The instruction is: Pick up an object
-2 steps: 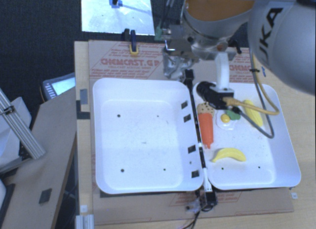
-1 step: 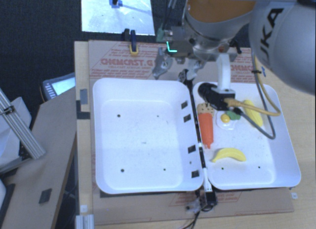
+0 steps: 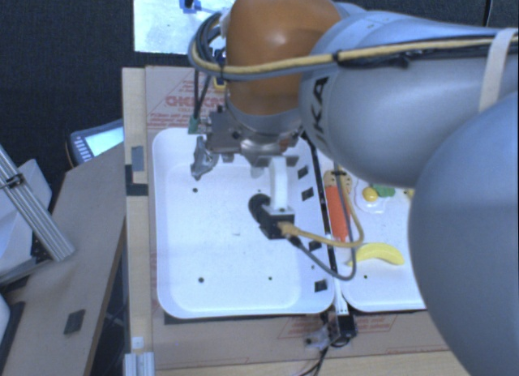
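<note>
My gripper (image 3: 200, 162) hangs over the far left part of the left white bin (image 3: 211, 273), just above its floor, with nothing visibly in it. The big grey arm with its orange band covers much of the view. In the right bin (image 3: 393, 289) lie an orange carrot-like stick (image 3: 336, 214) along the left wall, a yellow banana (image 3: 381, 254) toward the front, and a small yellow and green piece (image 3: 374, 194) farther back. The arm hides the rest of the right bin.
A black divider strip (image 3: 322, 220) runs between the two bins. The bins rest on a cardboard sheet (image 3: 166, 99). A wooden side table (image 3: 81, 269) stands to the left, carrying a metal rail (image 3: 32, 212).
</note>
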You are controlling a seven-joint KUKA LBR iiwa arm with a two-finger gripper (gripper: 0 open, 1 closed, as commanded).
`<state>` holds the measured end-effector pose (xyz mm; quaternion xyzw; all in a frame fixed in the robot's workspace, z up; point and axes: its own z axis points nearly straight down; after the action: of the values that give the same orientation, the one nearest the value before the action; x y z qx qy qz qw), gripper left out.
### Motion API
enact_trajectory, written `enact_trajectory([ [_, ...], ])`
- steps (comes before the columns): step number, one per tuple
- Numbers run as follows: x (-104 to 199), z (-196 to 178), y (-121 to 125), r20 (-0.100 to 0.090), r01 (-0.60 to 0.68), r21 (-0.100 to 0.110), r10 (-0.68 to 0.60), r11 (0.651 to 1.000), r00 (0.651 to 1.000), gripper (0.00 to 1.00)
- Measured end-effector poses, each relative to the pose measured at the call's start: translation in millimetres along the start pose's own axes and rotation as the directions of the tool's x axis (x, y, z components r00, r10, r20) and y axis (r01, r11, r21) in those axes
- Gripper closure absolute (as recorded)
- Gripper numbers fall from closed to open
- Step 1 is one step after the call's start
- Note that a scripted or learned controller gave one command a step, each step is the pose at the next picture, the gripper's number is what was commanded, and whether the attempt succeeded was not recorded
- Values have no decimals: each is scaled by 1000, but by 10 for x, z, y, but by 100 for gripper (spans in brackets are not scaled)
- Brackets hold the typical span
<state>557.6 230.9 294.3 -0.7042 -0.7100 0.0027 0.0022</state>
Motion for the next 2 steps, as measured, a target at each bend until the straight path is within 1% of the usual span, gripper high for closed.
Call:
enact_trajectory([
  [1,33,186,17,-1,-3,-6,3,1000,1000,0],
  [2,-755,1458,1008,3,-15,-10,15,1000,1000,0],
])
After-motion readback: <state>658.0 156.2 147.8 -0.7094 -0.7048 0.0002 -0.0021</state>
